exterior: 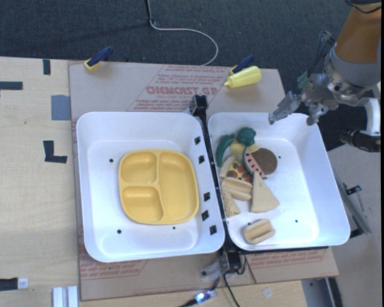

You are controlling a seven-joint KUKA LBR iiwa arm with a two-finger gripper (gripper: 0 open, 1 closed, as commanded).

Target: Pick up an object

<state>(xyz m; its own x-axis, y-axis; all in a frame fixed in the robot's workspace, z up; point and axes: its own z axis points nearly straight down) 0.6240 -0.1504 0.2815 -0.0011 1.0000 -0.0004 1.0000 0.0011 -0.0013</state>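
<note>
At upper right, the gripper [295, 114], fingers spread and empty, hovers over the right bin's [320, 171] bare far rim, toy food [248, 178] crowding its left side.

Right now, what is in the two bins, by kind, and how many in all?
Yellow divided plate, left bin: 1
Toy food pieces in a cluster, right bin: about 7; they overlap, so the count is not exact
Total: about 8
The gripper holds none.
</note>
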